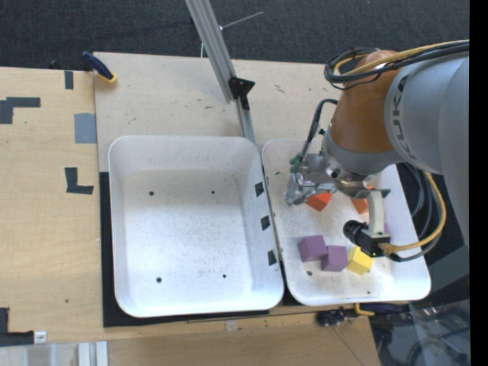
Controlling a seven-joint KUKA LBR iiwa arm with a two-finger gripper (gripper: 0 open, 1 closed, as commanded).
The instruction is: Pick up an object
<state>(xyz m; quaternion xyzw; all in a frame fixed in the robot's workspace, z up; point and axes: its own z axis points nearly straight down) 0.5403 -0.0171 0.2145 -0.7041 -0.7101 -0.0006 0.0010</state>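
Hovering low in the right bin point(396, 280), our end effector point(303, 191) sat just left of the orange block point(319, 200) near the bin's centre; we could not tell its grip state.

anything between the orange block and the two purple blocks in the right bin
No. In the camera view the stretch of the right bin floor between the orange block and the purple blocks is bare white. The gripper sits beside the orange block.
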